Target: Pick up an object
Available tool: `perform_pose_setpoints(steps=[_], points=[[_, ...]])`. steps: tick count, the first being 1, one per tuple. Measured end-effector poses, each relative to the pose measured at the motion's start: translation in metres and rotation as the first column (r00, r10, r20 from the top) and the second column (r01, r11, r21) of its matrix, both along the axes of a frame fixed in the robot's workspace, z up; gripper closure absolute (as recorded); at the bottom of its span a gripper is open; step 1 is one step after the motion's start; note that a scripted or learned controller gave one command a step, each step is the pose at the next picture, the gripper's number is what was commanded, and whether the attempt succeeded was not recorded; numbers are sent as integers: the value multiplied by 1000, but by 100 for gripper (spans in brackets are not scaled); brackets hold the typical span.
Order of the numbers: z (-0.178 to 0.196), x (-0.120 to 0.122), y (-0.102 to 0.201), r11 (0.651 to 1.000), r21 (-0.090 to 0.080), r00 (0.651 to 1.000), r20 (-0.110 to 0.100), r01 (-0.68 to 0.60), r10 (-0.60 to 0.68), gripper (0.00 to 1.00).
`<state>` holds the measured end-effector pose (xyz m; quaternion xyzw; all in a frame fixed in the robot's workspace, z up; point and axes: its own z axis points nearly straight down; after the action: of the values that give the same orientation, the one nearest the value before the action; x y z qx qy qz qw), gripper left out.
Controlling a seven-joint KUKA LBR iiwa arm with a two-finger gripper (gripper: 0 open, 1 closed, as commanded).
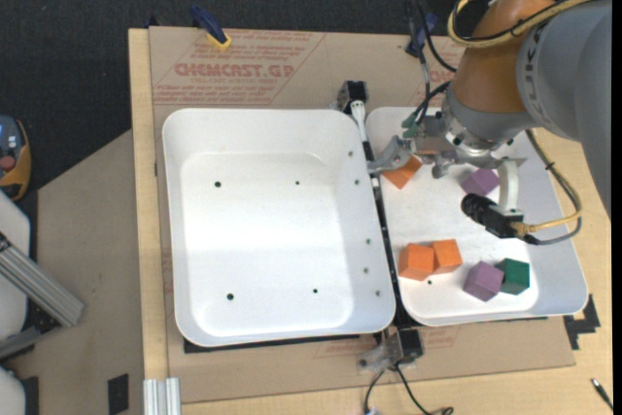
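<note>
My gripper hangs low over the far left part of the right bin, under the orange-banded wrist. An orange block lies just below it by the bin's left wall, partly covered by the gripper; whether it is held I cannot tell. A purple block lies close to the right of the gripper. Near the bin's front edge sit two orange blocks side by side, then a purple block and a green block touching each other.
The left bin stands beside the right one, their walls meeting at a black divider. A black cable connector and yellow cable hang from the arm over the right bin's middle. Brown cardboard lies under both bins.
</note>
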<state>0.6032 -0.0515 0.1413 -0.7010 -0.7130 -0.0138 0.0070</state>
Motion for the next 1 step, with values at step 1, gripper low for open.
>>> perform_pose_setpoints(steps=[1], points=[[11, 1, 3, 1000, 7, 1000, -6, -6, 6, 100]])
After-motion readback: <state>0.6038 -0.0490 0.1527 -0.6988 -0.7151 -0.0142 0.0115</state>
